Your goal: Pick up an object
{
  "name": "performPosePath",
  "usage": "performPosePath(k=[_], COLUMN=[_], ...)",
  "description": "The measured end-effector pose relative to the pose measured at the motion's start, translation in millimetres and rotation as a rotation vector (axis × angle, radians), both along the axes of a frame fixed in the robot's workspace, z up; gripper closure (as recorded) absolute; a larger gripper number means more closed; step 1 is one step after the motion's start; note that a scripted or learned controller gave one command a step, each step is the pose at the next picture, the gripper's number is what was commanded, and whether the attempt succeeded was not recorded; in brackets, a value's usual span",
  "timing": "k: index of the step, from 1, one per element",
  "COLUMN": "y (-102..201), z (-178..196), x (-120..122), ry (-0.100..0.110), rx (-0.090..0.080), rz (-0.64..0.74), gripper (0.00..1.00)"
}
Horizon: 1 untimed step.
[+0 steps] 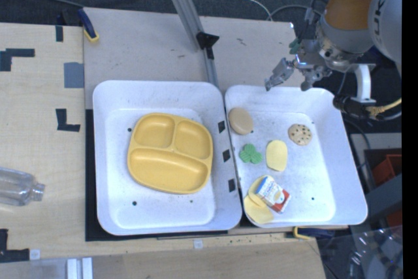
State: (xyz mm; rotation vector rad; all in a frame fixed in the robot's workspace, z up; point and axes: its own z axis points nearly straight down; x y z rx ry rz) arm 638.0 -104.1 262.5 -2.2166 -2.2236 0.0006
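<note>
Arm poised at the far edge of the right bin, nothing picked yet.

From above, the gripper (292, 77) hangs over the far rim of the right bin (339, 160), its two fingers spread apart with nothing between them. Below it, in that bin, lie the candidates: a tan round piece (240, 121) at the far left, a speckled cookie (300, 134) toward the right, a green leafy bit (250, 154) just beside a pale yellow piece (277, 155), and a small carton (272, 193) resting on a yellow disc (257, 209) at the near edge. The left bin (111, 140) holds a yellow divided plate (171, 153). This looks like the approach step; next, I'd say, the arm must come nearer, settle over one item, descend and close.
</note>
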Motion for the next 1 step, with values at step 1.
performPosePath(k=[1], y=[55.7], z=[-15.3], x=[-40.0], ry=[0.003], rx=[0.000], rz=[0.002], gripper=[0.00])
